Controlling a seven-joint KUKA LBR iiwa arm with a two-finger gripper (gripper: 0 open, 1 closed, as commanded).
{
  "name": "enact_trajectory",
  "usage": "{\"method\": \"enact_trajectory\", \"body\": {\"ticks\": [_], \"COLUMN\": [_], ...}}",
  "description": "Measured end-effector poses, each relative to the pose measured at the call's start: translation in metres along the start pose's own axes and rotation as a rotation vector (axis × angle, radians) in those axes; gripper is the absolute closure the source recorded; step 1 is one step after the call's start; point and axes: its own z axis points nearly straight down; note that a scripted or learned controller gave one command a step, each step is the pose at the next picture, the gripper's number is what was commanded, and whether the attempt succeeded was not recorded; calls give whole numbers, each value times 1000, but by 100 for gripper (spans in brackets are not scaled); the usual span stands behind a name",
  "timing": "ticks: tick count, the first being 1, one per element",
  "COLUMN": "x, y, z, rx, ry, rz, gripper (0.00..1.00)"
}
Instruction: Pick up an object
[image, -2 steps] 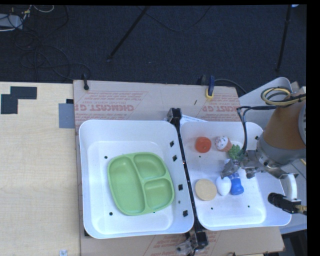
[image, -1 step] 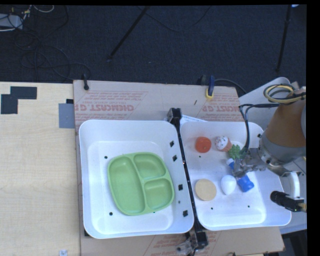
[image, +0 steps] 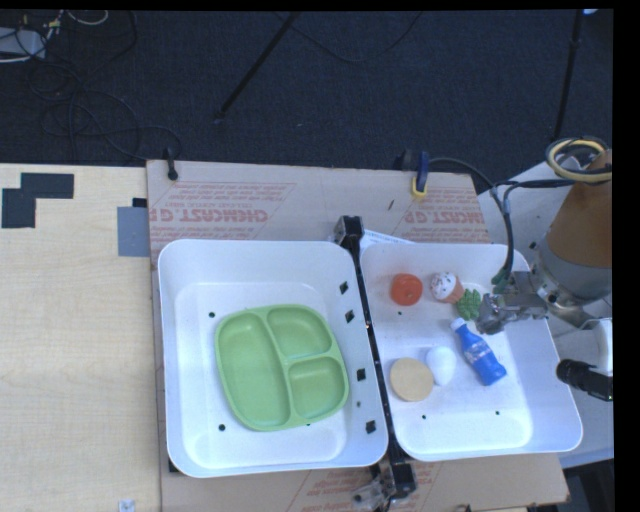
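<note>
The right bin (image: 500, 438) holds several small objects. An orange-red ball (image: 405, 289) and a speckled white ball (image: 444, 286) lie near its far side. A small green item (image: 468, 302) lies just right of them. A blue bottle (image: 479, 354) lies slanted in the middle, with a white egg (image: 440, 362) and a tan disc (image: 411, 379) to its left. My gripper (image: 492, 318) hangs low at the bin's right side, just above the bottle's white cap and next to the green item. Nothing visibly sits in it.
The left bin (image: 190, 300) carries a green divided plate (image: 282, 366). A black divider (image: 362, 330) runs between the bins. The arm's grey body (image: 580, 255) and cables stand over the right bin's far right corner.
</note>
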Motion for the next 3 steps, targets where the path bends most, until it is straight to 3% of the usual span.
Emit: {"method": "enact_trajectory", "body": {"ticks": [1,3], "x": [-1,111], "y": [1,-2], "z": [-51,-25], "rx": [-1,7], "ry": [-1,3], "rz": [0,-3], "gripper": [100,100]}}
